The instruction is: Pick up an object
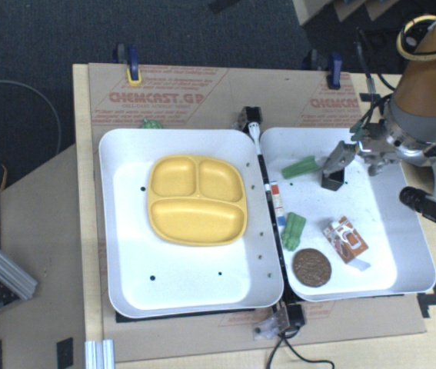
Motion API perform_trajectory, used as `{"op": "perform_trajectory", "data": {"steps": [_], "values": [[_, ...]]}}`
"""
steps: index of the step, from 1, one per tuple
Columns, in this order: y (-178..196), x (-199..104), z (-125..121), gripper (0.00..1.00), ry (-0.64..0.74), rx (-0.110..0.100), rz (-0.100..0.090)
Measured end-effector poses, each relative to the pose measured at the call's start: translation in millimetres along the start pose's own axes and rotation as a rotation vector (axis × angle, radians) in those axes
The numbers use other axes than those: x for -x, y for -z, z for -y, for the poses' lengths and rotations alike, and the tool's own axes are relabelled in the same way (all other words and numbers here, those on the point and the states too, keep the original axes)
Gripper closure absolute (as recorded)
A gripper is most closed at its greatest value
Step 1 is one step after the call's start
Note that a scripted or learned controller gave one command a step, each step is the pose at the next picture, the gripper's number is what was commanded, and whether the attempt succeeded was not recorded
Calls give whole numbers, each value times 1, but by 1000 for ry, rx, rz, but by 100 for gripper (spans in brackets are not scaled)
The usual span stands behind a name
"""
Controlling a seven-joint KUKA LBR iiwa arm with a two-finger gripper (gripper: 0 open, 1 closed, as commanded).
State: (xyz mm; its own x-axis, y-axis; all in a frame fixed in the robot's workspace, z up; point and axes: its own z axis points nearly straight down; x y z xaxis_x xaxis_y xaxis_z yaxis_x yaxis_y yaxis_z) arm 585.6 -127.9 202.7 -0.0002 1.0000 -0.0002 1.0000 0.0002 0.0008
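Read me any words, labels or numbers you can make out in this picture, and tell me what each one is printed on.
"CHEMCAST G.P": red print on the brown board behind the left bin.
Red print on the board behind the right bin: too blurred to read.
Snack packet: print too small to read.

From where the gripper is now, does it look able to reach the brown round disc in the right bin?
Probably yes. The gripper hangs over the right bin, and the brown disc lies uncovered near its front, with nothing on top.
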Motion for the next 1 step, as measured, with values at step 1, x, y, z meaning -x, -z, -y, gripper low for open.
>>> {"op": "perform_trajectory", "data": {"steps": [1], "values": [[-125,25,-29,0,-2,-8,-1]]}}
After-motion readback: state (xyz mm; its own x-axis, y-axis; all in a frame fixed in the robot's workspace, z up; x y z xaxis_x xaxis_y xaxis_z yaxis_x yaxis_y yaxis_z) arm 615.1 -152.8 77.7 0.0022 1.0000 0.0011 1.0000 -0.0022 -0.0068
